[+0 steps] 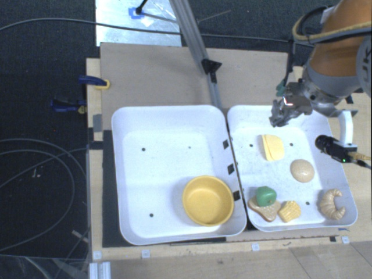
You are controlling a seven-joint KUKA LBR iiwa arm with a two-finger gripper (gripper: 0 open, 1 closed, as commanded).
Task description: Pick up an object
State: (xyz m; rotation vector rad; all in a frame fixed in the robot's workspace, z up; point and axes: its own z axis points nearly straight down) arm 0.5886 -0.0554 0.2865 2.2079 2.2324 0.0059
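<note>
White plastic forms two shallow bins set side by side on a brown board. The left bin [145,150] holds one yellow bowl [208,200], upright, near its front right corner. The right bin [244,121] holds the candidate objects. A pale yellow ridged block [272,147] lies towards the middle of that bin. A round beige piece [302,170] is seen to its right and nearer the front, apart from it. A croissant-shaped item [332,204] rests in the front right corner. At the front left, a green piece [266,195] sits on top of a tan flat slice [263,209], and a small yellow ridged piece [289,211] lies just beside that slice, touching or nearly so.

The gripper [281,116] is positioned over the rear part of the right bin, behind the pale yellow ridged block and apart from it. Nothing is seen between its fingers; whether they are spread or closed cannot be told, as the dark tips merge at this angle. The grey arm with its orange band [349,16] enters from the right. A blue clamp [68,104] is fixed at the board's left edge.
</note>
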